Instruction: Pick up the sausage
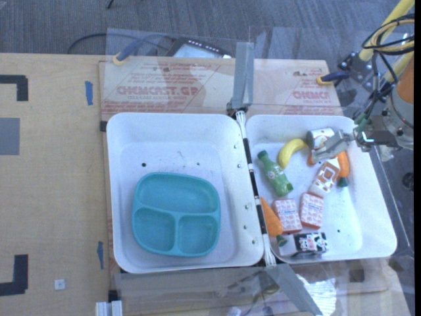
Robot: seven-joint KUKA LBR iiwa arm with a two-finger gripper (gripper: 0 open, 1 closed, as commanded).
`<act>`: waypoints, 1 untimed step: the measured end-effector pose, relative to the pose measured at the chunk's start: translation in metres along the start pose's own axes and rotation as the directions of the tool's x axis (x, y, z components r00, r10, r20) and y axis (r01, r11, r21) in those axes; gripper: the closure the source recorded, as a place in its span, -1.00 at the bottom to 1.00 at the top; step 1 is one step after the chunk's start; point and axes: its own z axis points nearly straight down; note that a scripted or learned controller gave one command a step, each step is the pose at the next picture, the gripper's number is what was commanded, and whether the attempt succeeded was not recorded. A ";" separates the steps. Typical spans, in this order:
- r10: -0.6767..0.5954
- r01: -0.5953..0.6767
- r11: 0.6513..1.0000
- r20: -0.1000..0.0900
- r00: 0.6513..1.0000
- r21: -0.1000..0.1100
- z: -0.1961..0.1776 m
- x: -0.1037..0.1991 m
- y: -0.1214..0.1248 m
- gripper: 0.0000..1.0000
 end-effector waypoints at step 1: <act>0.000 0.000 1.000 -0.001 1.000 0.000 0.113 -0.042 -0.017 -1.00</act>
